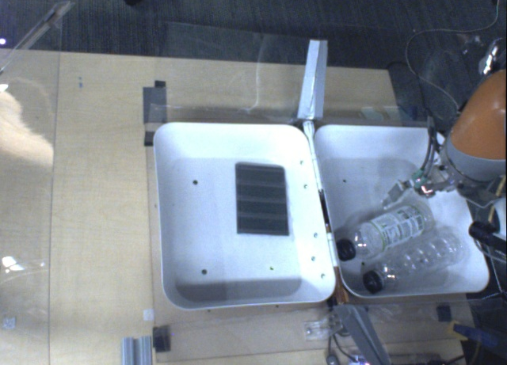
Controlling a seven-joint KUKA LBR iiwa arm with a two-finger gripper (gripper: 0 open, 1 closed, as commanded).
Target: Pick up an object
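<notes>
1. Two clear plastic bottles lie on their sides in the right bin (372, 146), in its near half.
2. Upper bottle (388, 231): long axis runs diagonally, black cap (345, 250) toward the divider between the bins and slightly nearer the camera, base toward the bin's far right. It has a pale label band around the middle; there is printing on it, too small to read.
3. Lower bottle (416, 260): sits just beside the upper one on its near side, roughly parallel but flatter in the view. Its black cap (371, 281) points left toward the bin's near-left corner, base toward the right wall. No label I can make out; the body is ribbed and very transparent against the white floor.
4. The two bottle bodies look touching or nearly so along their length; can't tell which.
5. Gripper (412, 187) is over the right bin, above and just beyond the upper bottle's base end, arm coming in from the right with the orange band (483, 122) above it. Nothing visibly between the fingers. Whether they are apart or together, I can't tell at this resolution.
6. Left bin (182, 197) holds a dark ribbed rectangular block (262, 199), long axis running far-to-near, near the bin's centre, lying flat.
7. No readable brand or text anywhere.
</notes>
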